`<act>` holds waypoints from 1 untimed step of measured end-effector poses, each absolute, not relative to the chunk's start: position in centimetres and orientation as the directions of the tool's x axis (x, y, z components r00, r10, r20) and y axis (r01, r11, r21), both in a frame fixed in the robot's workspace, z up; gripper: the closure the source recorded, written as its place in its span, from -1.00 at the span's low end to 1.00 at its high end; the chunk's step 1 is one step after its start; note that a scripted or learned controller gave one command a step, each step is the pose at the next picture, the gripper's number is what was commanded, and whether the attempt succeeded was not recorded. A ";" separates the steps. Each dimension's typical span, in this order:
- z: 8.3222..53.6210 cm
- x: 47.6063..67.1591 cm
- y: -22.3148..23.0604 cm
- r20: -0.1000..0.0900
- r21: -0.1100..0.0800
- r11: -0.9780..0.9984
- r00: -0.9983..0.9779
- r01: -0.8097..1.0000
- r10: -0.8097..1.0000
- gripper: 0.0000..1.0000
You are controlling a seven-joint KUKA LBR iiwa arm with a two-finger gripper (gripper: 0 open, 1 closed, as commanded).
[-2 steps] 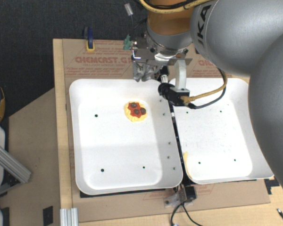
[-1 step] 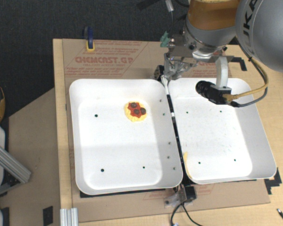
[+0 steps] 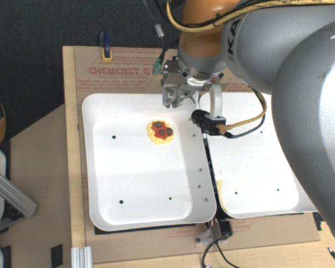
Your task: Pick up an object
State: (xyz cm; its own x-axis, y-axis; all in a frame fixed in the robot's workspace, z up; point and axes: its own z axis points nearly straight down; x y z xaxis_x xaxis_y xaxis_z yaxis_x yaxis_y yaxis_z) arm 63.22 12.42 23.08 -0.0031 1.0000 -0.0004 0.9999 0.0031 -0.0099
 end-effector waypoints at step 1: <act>32.0 63.7 9.5 0.000 0.009 -0.003 0.003 1.000 1.000 1.00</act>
